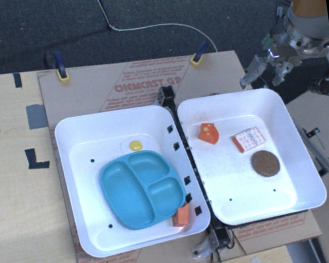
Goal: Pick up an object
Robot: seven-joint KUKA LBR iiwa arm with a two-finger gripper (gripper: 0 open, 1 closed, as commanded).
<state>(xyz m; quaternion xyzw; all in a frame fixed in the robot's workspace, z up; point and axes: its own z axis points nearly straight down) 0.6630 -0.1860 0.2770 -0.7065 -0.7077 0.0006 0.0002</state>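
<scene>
My gripper [264, 73] hangs open just beyond the far right corner of the right bin [294, 139], with nothing between its fingers. In that bin lie an orange-red block [208, 133], a small red and white packet [249, 139] and a brown disc [265, 163]. The left bin [75, 190] holds a blue divided tray [142, 187], a small yellow piece [135, 145] behind it and an orange block [181, 216] at its near right corner.
The two bins sit on a cardboard sheet [139, 82] clamped at the back by two clips [61, 68]. A black divider [182, 149] joins the bins. A cable [155, 28] runs across the dark floor behind.
</scene>
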